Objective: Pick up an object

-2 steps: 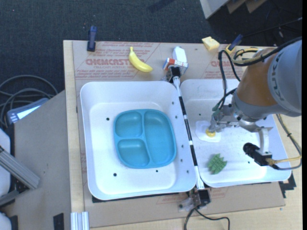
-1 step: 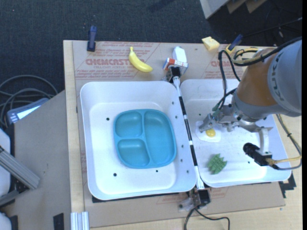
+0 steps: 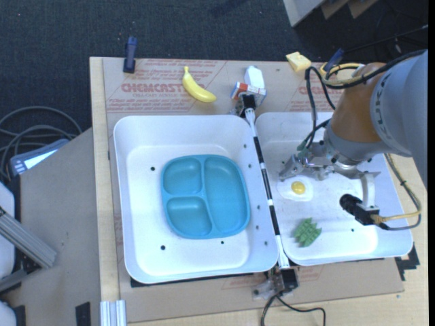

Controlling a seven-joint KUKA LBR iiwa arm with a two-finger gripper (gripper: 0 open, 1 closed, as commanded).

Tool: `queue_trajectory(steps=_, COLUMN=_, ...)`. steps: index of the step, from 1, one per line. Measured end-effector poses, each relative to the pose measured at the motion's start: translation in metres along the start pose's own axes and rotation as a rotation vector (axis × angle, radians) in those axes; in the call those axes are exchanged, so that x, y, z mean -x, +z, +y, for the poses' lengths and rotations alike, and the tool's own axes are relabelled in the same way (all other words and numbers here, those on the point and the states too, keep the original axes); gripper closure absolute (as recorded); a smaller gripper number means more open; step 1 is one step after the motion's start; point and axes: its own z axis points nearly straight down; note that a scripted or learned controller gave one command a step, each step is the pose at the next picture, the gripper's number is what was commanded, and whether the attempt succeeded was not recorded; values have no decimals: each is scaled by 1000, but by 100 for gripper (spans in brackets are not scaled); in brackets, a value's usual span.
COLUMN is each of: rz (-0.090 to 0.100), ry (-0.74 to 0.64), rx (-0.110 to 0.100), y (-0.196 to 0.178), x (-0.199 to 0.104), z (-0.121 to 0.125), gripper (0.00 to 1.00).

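Observation:
In the right bin (image 3: 380,246) a toy fried egg (image 3: 297,189) lies near the left wall, and a small green leafy piece (image 3: 307,231) lies closer to the front. My gripper (image 3: 299,170) hangs low in this bin, its metal fingers just above and behind the egg. Whether they touch the egg I cannot tell. The grey arm with its orange band (image 3: 357,117) comes in from the right and covers the back of the bin.
The left bin (image 3: 136,182) holds a blue divided plate (image 3: 204,195). Behind the bins on the cardboard lie a yellow banana (image 3: 197,87), a small red and white item (image 3: 250,85), a yellow block (image 3: 298,61) and a dark blue object (image 3: 129,53). Cables run over the right bin.

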Motion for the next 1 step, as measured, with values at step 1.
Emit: queue_trajectory(steps=1, rz=1, ry=1, rx=-4, y=1, x=-8, z=-18, gripper=0)
